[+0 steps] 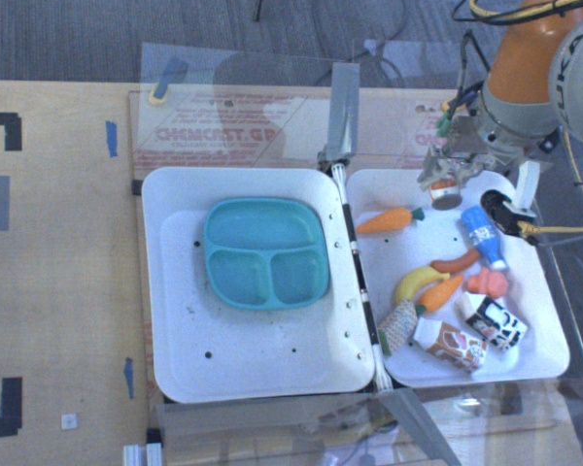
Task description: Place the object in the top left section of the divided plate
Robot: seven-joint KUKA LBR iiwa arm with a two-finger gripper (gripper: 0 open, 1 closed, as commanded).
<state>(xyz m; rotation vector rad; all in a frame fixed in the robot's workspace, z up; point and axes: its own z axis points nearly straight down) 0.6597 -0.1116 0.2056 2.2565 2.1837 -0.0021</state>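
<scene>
A teal divided plate (267,252) lies in the left bin (175,357), with one wide section at the back and two smaller ones in front. My gripper (445,187) hangs over the back edge of the right bin (544,357), well to the right of the plate. Just in front of it and to its left lies an orange carrot (384,221) with a green tip. A blue bottle (481,236) lies to the gripper's front right. No object can be made out in the gripper.
More items crowd the right bin's front half: a red sausage (454,260), a banana (418,282), a small orange piece (441,292), a pink item (488,282), a black-and-white carton (496,323), a brown carton (450,345). A ridge (355,260) divides the bins.
</scene>
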